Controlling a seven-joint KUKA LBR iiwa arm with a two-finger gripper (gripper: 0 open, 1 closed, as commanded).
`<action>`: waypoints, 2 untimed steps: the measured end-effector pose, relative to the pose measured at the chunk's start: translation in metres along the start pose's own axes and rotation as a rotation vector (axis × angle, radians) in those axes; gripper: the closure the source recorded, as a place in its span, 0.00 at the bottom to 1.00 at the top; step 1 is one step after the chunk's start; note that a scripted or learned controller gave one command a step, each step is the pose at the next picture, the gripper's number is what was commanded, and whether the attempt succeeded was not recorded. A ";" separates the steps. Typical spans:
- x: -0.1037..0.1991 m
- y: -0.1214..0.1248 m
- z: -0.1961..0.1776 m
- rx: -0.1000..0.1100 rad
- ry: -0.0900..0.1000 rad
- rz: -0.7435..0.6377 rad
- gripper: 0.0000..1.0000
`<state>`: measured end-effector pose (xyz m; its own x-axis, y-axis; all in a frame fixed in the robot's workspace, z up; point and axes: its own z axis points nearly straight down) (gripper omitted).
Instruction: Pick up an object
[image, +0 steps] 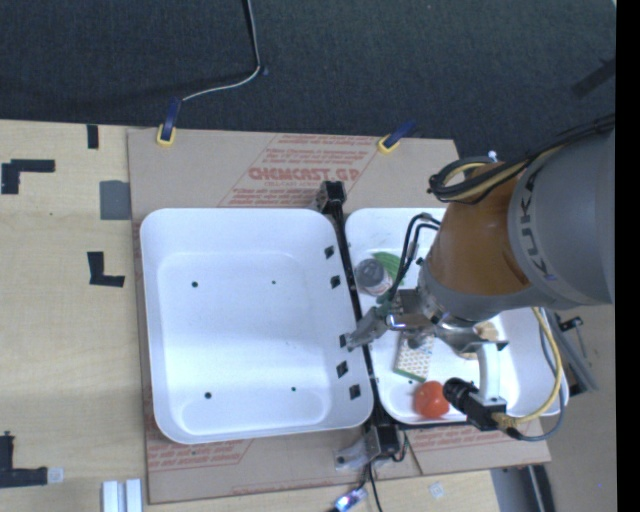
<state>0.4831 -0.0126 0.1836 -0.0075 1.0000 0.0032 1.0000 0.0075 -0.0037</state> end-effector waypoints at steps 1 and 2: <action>-0.026 0.000 -0.037 -0.005 -0.004 0.008 0.00; -0.092 -0.002 0.009 0.003 -0.006 0.014 0.00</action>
<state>0.4814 -0.1044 0.1738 0.0062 1.0000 -0.0024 1.0000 -0.0063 -0.0071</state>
